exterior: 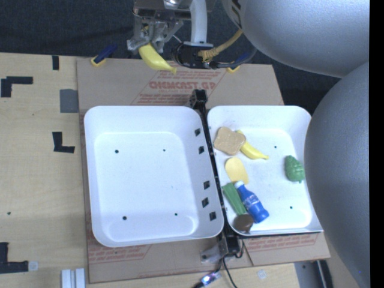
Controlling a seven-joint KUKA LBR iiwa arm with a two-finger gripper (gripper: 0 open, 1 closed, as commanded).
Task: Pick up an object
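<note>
Holding a yellow banana-shaped piece (157, 58) in the gripper (150, 45), high above the bins.
We keep grip steady w/ no jerks; piece hangs off-centre, so it could slip.

Pincer (150, 44) w/ yellow banana (157, 59)

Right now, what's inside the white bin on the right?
Inside the right bin lie a tan bread slice, a small banana, a yellow piece, a green lump, a green stick, a blue bottle and something brown, partly covered.
</note>
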